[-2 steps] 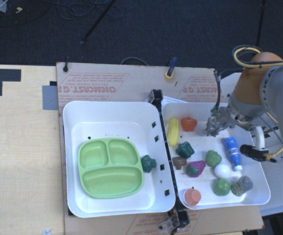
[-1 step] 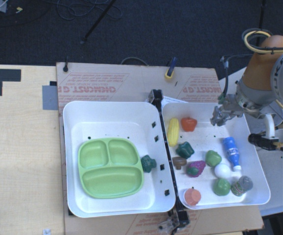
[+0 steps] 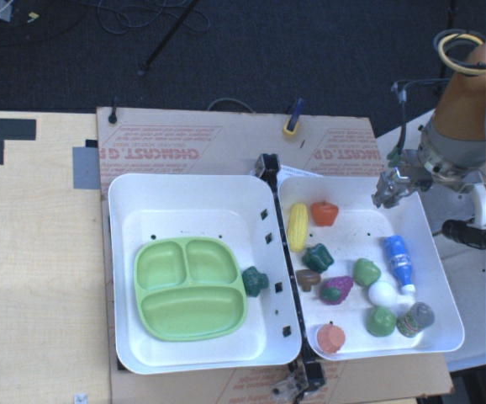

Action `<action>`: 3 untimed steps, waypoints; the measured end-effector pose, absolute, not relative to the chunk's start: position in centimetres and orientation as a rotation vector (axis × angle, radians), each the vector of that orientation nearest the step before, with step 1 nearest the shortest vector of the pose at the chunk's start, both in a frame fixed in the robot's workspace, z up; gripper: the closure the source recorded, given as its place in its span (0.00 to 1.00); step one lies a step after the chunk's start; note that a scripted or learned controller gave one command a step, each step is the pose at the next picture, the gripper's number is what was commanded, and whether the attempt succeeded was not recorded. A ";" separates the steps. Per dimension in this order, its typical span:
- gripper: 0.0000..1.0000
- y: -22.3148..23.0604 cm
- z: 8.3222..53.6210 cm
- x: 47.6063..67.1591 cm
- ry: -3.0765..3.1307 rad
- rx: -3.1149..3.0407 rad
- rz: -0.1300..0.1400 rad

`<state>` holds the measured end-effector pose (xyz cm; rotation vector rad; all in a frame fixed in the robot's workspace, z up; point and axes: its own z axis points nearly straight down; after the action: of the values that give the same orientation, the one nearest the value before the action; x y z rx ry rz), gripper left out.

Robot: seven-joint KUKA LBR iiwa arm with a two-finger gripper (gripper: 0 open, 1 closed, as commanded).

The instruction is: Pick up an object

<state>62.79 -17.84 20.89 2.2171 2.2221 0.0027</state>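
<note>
1. Tool (image 3: 392, 186) hangs over right bin's (image 3: 445, 310) far-right rim; holds nothing.
2. Toys lie in right bin: corn (image 3: 297, 226), tomato (image 3: 324, 214), blue bottle (image 3: 398, 263).
3. Green plate (image 3: 190, 299) sits in neighbouring left bin (image 3: 125, 225).

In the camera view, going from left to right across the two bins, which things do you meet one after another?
Green divided plate → dark green toy → yellow corn → orange-red pepper → blue bottle → the hand above the right bin's far corner.
</note>
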 end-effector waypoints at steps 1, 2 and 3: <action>1.00 -18.0 22.9 62.8 2.225 2.218 0.001; 1.00 -13.4 22.1 63.9 2.228 2.220 -0.001; 1.00 -7.6 22.1 64.9 2.229 2.217 0.001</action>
<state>64.86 -7.62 22.13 2.2175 2.2290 0.0006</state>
